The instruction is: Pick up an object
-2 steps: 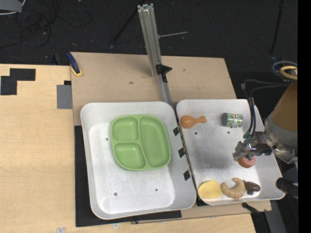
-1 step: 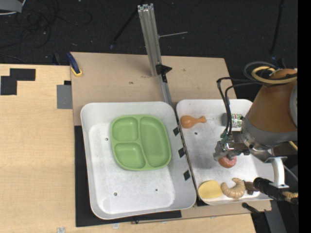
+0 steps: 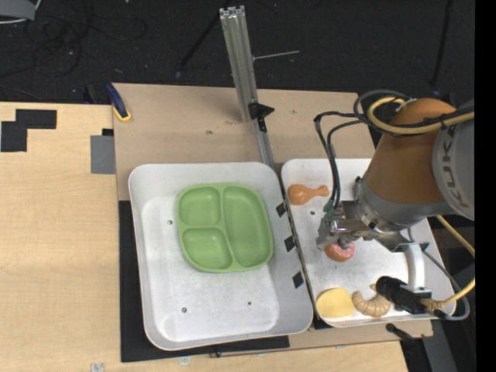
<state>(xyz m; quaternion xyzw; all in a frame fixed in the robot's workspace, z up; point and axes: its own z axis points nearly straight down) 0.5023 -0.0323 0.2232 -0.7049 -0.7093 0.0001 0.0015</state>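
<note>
A: What sits on the surface [image 3: 186, 122]?

B: Two white bins. The left bin [image 3: 155, 285] carries a green divided plate [image 3: 225, 228]. The arm [image 3: 407, 169] reaches over the right bin [image 3: 310, 231].

A: And the claw [image 3: 339, 242]?

B: Low in the right bin, right on a pink object [image 3: 341, 252]; whether it is apart or together, I cannot tell.

A: Smaller things there?

B: An orange drumstick-shaped toy [image 3: 306, 194] at the bin's far left, a yellow piece [image 3: 335, 303] and a tan curved piece [image 3: 372, 304] at its near edge.

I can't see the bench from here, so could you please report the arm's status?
Gripper low in the right white bin, over a small pink round object; grasp unconfirmed. Orange drumstick-shaped toy close behind. Yellow piece and tan curved piece nearer the front.
</note>
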